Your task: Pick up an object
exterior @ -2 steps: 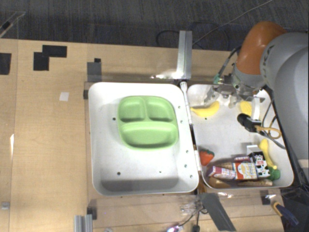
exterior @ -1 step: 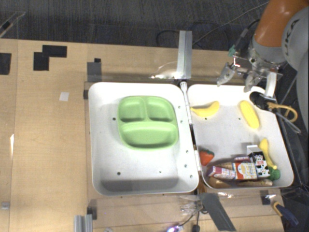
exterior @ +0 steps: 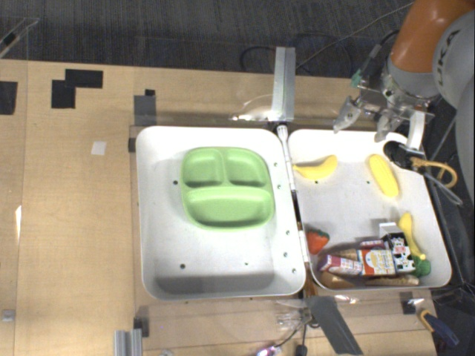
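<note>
Two white bins sit side by side on the wooden bench (exterior: 67,221), and the right bin (exterior: 349,206) is our landmark. One green divided plate (exterior: 226,185) lies in the left bin (exterior: 159,236), just across the shared wall. Inside the right bin, three yellow bananas: one banana at the far left corner (exterior: 317,167), one banana at the far right (exterior: 384,175), one small banana by the right wall (exterior: 407,232). One red-orange piece (exterior: 317,239) rests against the bin's left wall, and one printed packet (exterior: 369,262) lies along its near edge, the print too small to read. The gripper (exterior: 365,122) hovers over the bin's far rim, fingers spread apart with nothing between them. The arm (exterior: 430,35) is cut off at the frame's edge. Beyond the bin, black markers (exterior: 74,86) dot the bench top and a dark carpet (exterior: 185,10) runs behind it.
</note>
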`<control>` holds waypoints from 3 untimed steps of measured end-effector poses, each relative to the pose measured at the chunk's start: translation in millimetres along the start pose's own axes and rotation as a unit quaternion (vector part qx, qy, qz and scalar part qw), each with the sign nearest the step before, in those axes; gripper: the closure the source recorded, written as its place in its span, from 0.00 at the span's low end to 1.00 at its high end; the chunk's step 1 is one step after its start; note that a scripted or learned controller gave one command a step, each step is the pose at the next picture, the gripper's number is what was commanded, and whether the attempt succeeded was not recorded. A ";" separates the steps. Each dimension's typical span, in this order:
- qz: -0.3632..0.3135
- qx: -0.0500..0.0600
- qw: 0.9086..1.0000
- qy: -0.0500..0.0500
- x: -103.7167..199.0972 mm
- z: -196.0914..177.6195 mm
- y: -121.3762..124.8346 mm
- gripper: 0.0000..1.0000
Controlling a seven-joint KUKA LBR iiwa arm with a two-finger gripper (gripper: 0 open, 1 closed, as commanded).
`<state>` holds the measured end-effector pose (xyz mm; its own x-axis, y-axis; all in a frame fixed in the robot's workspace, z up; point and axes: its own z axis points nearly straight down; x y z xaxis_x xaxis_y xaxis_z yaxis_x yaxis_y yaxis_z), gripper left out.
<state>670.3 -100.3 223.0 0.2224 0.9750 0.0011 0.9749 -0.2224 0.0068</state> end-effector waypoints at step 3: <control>0.049 -0.002 0.999 0.001 8.7 133.7 -41.2 0.00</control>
<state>632.9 -82.6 89.0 0.3172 0.9483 0.0039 0.9483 -0.3172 0.0102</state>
